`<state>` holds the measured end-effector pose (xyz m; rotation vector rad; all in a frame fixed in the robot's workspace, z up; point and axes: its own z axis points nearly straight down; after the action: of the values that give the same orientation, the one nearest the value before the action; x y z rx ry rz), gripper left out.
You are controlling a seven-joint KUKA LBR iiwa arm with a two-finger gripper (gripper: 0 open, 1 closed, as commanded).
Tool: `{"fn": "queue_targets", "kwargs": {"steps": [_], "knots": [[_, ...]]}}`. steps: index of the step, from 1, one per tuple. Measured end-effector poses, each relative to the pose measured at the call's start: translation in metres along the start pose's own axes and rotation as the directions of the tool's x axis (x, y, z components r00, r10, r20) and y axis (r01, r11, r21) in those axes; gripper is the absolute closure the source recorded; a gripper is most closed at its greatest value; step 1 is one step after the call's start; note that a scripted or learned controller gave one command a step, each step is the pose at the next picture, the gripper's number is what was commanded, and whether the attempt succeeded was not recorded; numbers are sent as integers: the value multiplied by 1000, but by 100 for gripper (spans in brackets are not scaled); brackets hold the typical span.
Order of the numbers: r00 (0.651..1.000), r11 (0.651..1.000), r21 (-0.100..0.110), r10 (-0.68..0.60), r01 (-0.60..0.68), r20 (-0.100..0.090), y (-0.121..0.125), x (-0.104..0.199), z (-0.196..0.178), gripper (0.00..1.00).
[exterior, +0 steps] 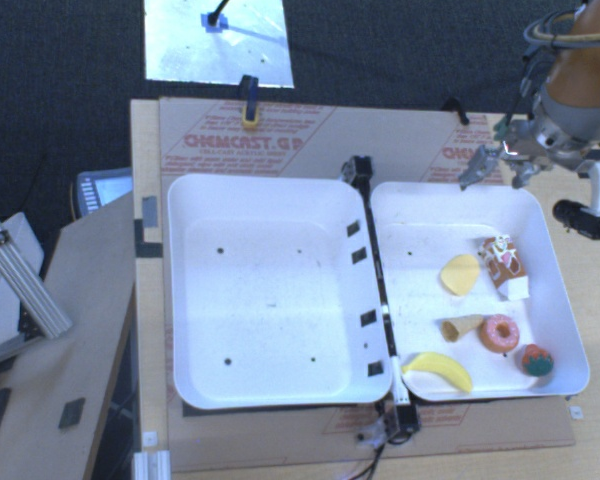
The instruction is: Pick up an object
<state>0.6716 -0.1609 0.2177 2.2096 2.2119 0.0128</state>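
Hovering jaws (499, 166) spread, well apart from banana (439, 370) in rt bin (420, 230).

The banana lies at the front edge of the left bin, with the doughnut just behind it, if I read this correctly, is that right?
Not quite: the camera view shows the banana at the front edge of the right bin, not the left one. The rest holds: the pink doughnut does lie just behind it.

Red block letters reading "CHEMCAST GP" stand on the brown paper-faced sheet (310, 128) lying under the two bins, near the counter's far edge; a similar red print at its far right corner is too partial to read.
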Motion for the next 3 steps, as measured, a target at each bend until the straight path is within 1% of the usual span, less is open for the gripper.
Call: {"fn": "queue_targets", "kwargs": {"steps": [1, 2, 3], "knots": [[1000, 1000, 24, -7, 8, -9, -7, 54, 137, 0], [1000, 1000, 4, -8, 8, -6, -1, 96, 25, 0], [1000, 1000, 9, -7, 7, -4, -2, 93, 20, 100]]}}
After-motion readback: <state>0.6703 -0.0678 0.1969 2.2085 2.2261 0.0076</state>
